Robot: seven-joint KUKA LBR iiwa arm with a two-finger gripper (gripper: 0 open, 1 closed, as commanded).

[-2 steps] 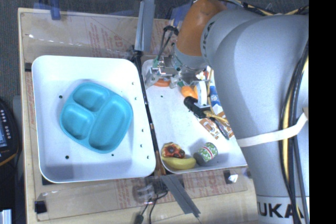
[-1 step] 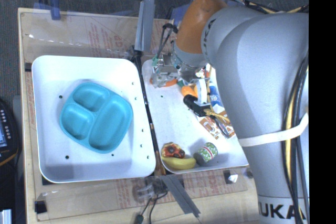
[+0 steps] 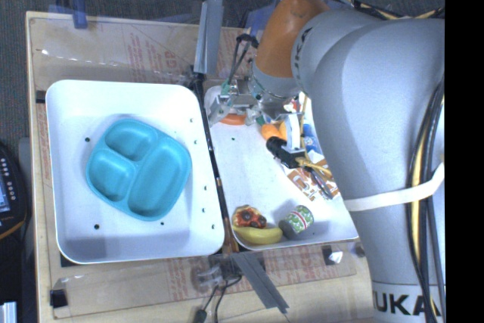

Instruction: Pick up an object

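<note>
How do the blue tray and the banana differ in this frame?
The blue tray is far larger than the banana. The tray lies in the left bin, the banana at the near end of the right bin. The tray lies alone; the banana touches other items.

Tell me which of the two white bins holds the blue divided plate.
The left bin, away from the arm. The blue divided plate lies alone in it, while the right bin holds small clutter such as a banana and the claw.

Wooden bench (image 3: 113, 49) bears left bin (image 3: 68, 98) beside right bin (image 3: 246, 185)
</note>
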